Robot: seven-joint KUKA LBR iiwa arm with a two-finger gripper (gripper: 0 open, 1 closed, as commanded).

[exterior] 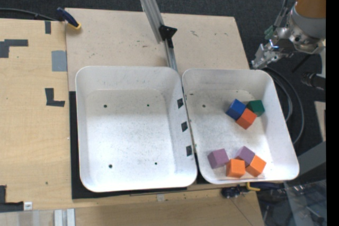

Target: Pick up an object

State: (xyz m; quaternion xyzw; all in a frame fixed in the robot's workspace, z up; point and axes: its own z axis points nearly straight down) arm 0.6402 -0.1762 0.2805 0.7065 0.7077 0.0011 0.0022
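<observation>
Grey claw, outside right bin

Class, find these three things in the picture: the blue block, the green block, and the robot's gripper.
blue block (235,109): camera view, middle of its top face.
green block (256,107): camera view, middle of its top face.
gripper (263,56): camera view, tip end, above the right bin's far corner.

The arm, with its orange band, hangs at the upper right, outside the bins; its gripper sits just beyond the right bin's far right corner, above the bench. In that bin a blue cube, a green cube and an orange cube cluster together; nearer the front lie two purple cubes and two orange cubes, touching. The left bin stands beside it.
</observation>
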